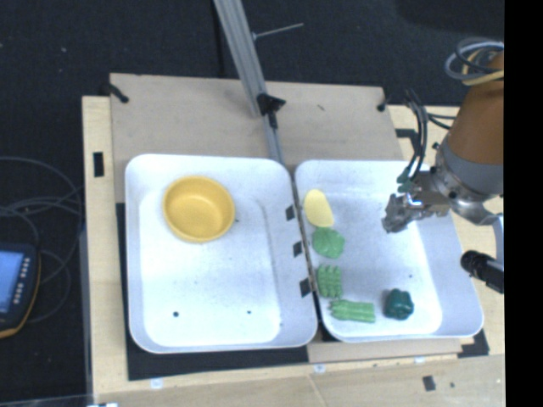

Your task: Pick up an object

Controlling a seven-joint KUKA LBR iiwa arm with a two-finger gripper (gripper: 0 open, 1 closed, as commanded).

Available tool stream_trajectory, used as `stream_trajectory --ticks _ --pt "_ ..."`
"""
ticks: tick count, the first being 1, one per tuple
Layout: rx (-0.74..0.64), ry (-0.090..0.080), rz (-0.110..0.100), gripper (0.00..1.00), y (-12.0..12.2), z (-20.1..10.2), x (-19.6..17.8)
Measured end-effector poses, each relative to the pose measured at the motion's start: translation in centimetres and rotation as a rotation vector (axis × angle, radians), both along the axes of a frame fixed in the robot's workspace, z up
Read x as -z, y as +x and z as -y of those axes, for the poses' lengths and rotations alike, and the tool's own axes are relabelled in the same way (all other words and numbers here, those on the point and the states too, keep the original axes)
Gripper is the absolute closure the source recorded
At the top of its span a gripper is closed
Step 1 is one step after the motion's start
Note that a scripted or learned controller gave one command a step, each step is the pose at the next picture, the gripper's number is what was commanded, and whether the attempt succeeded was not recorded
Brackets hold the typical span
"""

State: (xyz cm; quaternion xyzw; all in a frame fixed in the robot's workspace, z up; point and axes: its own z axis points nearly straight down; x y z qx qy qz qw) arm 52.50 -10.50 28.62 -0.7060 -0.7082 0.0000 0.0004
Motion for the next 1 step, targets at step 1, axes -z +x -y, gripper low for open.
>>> stream_trajectory --ticks 1 --pt "0.0 0.0 0.0 1.0 0.0 -4.77 1.5"
